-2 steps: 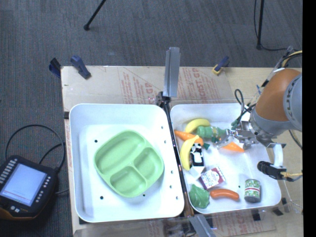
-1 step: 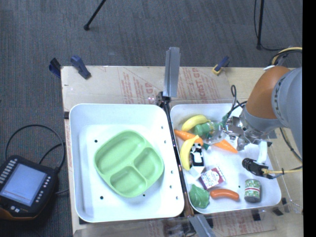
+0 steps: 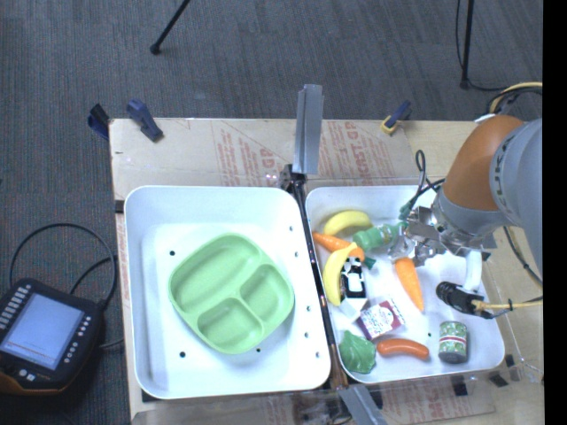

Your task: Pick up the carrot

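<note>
The carrot (image 3: 409, 285) is an orange tapered piece lying in the right bin (image 3: 493, 329), with its thick end pointing up toward the gripper and its tip toward the bin's front. My gripper (image 3: 416, 246) hangs over the bin's right middle, directly above the carrot's thick end and very near or touching it. The wrist and its metal parts hide the contact point. The arm's grey body and orange band (image 3: 483, 162) reach in from the right.
The right bin also holds two bananas (image 3: 347, 221) (image 3: 334, 274), a green bottle (image 3: 379, 235), a small orange piece (image 3: 329, 242), a red packet (image 3: 381, 319), an orange sausage (image 3: 403, 349), a green can (image 3: 453, 341) and a green leaf toy (image 3: 357, 353). A green divided plate (image 3: 232, 292) lies in the left bin (image 3: 142, 237).
</note>
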`<state>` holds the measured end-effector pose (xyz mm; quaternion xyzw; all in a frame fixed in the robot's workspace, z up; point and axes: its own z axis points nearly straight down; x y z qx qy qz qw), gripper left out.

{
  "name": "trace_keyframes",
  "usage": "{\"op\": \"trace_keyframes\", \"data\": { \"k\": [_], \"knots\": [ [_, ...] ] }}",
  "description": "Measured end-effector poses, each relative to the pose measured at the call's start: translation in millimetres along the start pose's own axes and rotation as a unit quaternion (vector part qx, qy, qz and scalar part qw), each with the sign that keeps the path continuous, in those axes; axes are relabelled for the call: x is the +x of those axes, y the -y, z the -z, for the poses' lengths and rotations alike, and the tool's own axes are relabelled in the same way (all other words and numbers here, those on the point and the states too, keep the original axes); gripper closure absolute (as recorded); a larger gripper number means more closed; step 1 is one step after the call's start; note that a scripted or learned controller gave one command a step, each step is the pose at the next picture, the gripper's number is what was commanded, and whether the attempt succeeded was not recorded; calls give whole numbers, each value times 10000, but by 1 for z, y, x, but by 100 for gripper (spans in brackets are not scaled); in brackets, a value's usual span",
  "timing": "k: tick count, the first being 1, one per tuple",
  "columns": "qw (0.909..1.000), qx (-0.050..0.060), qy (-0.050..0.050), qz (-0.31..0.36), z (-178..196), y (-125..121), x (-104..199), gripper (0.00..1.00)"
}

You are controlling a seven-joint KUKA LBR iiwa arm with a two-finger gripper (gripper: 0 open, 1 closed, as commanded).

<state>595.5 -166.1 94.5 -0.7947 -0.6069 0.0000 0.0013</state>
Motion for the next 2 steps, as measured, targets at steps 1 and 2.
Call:
{"op": "trace_keyframes", "data": {
  "k": [1, 2],
  "knots": [
    [10000, 20, 13, 73, 127, 3, 86, 100],
    [9888, 32, 9, 1492, 107, 21, 109, 100]
  ]
}}
